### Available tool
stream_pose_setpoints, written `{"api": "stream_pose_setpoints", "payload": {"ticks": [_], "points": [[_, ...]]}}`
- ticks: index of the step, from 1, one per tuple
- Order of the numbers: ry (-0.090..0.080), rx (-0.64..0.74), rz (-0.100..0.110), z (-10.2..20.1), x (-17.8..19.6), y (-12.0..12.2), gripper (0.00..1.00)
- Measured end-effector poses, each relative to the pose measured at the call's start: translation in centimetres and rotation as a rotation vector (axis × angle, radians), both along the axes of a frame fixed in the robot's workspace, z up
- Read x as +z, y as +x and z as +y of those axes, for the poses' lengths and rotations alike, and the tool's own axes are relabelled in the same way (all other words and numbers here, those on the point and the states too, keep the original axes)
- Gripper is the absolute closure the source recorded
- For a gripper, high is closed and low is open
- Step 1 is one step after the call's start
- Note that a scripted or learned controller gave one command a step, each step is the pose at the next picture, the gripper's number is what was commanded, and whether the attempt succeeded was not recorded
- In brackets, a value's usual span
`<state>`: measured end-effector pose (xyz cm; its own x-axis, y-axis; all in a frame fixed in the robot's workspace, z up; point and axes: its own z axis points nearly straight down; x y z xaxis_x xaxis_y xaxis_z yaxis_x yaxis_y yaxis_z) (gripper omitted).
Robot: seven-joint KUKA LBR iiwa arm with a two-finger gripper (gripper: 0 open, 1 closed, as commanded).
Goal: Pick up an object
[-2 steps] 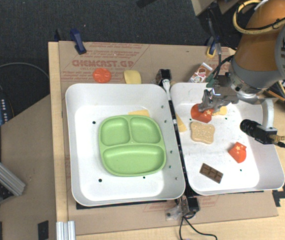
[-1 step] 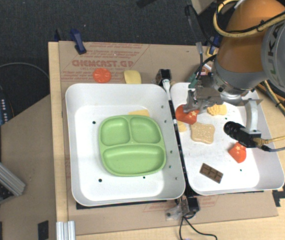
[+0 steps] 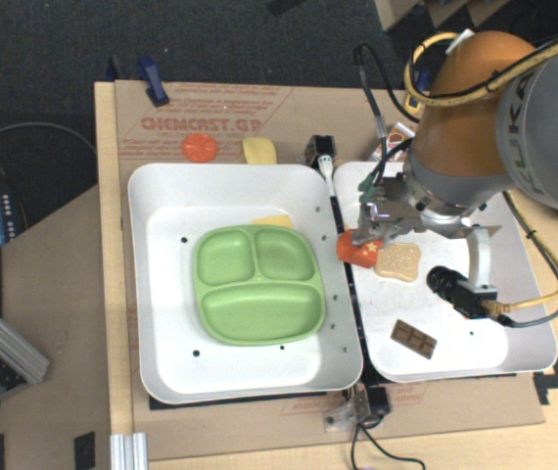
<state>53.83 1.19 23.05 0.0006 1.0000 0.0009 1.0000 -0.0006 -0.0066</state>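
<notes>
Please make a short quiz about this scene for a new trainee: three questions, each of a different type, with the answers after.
1. True or false: the green plate lies in the right bin.
2. Which item lies closest to the gripper? A) chocolate bar B) red toy C) orange disc
3. Fill in: the toast lies in the ___ bin.

Key: 1. False, it lies in the left bin. 2. B. 3. right.
</notes>
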Motion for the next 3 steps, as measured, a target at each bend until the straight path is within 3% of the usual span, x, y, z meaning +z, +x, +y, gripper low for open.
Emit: {"api": "stream_pose_setpoints", "payload": {"ticks": [1, 2, 3], "points": [[0.002, 0.005, -0.002, 3.7, 0.8, -1.5, 1.00], [-0.004, -0.008, 0.000, -4.2, -3.6, 0.1, 1.00], [0.000, 0.004, -0.013, -1.3, 3.0, -3.9, 1.00]]}}
